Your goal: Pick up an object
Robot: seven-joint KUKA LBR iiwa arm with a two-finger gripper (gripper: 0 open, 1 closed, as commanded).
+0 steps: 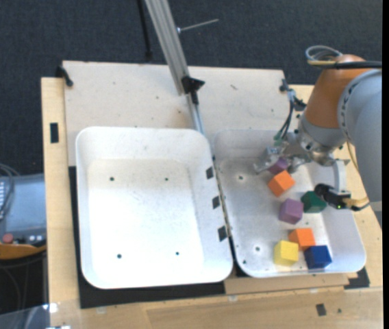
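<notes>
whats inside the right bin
Six blocks show in the right bin: two orange, purple, green, yellow, blue. The arm covers its far right corner.

Looking like a robotics lab or test cell. A plywood bench (242,94) is sitting on dark carpet (44,19), bearing two shallow white bins (92,149) side by side. A grey industrial arm (348,108) is reaching in from the right. An aluminium rail (167,36) is slanting up from the bench. A teach pendant (16,214) with cables is lying at left. Small coloured blocks (290,211) are lying in the right bin.
</notes>
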